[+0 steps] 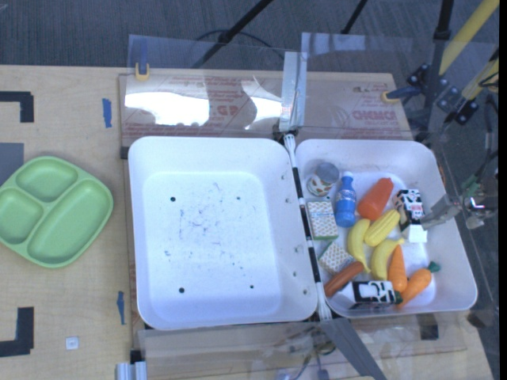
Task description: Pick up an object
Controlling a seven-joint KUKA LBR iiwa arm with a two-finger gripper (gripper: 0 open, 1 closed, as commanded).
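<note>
A: Where do the things to be picked lie?

B: In the right bin point(444, 172), heaped toward its middle and near edge: a blue bottle point(345, 201), an orange block point(375, 198), a banana point(358, 243), a corn cob point(382, 226), a carrot point(417, 281), a small tin point(323, 178), a black-and-white cow toy point(410, 204) and a black-and-white box point(374, 292) at the near edge.

A: And the gripper?

B: The gripper point(428, 222) reaches in over the bin's right edge, beside the cow toy. Whether it is spread or closed cannot be told; nothing is seen held.

A: What could go wrong?

B: Probably a crowded grasp. The pieces touch and overlap, so closing on one may nudge its neighbours, or a rounded piece may slip out.

A: The surroundings?

B: The left bin point(150, 212) has a scuffed floor. Both rest on a wooden bench point(63, 101), with a green divided plate point(52, 210) near its left edge. Clear panels point(206, 93) stand behind; grey carpet point(79, 14) lies beyond.
</note>
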